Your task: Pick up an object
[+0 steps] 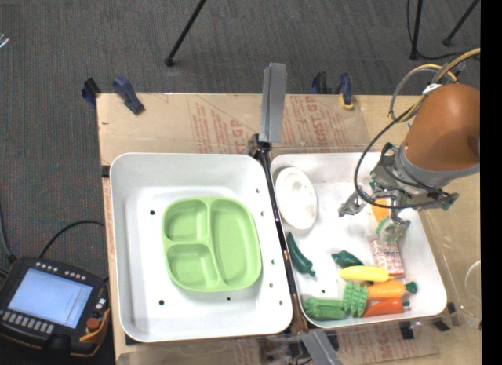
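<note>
Hanging over the right bin (314, 163), my end effector (384, 213) sits above the bin's right half, near its far-right wall. Whether it is apart, together or clamped on something I cannot tell; cables and linkage hide the tips.

Things around it, right bin:
- 1 pink-and-white packet (387, 257), directly below the end effector, touching or just beside it.
- 1 small orange piece (379, 212) beneath the linkage, partly hidden.
- 1 white bowl (296, 196) leaning against the left wall, well apart from me.
- 1 dark green pepper (300, 254) near the left wall.
- 1 dark green leafy piece (346, 259), 1 yellow banana (365, 274), 1 orange carrot (384, 290) with green top, 1 second orange piece (383, 307) below it.
- 2 light green ridged pieces (339, 304) at the near wall.
The toy food crowds the near-right corner, pieces touching one another.

Left bin (125, 198): 1 light green tray (212, 243) with three compartments.

Surface: 2 white bins side by side on a plywood counter (196, 120) printed with red lettering; blue clamps (125, 93) at its far edge. Grey carpet (118, 26) around, tripod legs (192, 18) behind, 1 handheld control unit (51, 301) with a screen at lower left.
</note>
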Available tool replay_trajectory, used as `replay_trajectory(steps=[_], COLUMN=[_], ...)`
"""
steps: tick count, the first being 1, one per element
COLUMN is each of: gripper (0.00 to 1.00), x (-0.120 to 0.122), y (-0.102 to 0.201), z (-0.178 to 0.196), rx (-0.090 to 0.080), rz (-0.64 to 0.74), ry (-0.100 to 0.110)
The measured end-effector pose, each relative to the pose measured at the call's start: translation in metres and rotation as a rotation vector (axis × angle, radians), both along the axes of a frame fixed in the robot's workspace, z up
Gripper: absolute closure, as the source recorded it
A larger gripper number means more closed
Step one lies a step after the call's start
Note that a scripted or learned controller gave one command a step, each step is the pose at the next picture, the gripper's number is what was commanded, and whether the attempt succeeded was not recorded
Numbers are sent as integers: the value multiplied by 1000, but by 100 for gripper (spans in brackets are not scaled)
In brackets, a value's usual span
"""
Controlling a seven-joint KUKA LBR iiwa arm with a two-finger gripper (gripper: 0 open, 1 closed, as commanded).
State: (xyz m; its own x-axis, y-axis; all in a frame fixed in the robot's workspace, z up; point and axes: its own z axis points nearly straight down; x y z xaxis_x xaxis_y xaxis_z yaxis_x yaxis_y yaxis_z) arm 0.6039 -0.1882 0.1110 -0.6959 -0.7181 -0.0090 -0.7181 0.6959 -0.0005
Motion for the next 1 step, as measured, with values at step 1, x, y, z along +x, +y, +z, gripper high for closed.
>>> replay_trajectory(steps=[1], gripper=[0], x=[8], y=[-18], z=[-16], rx=[-1], rz=[32], ry=[-2])
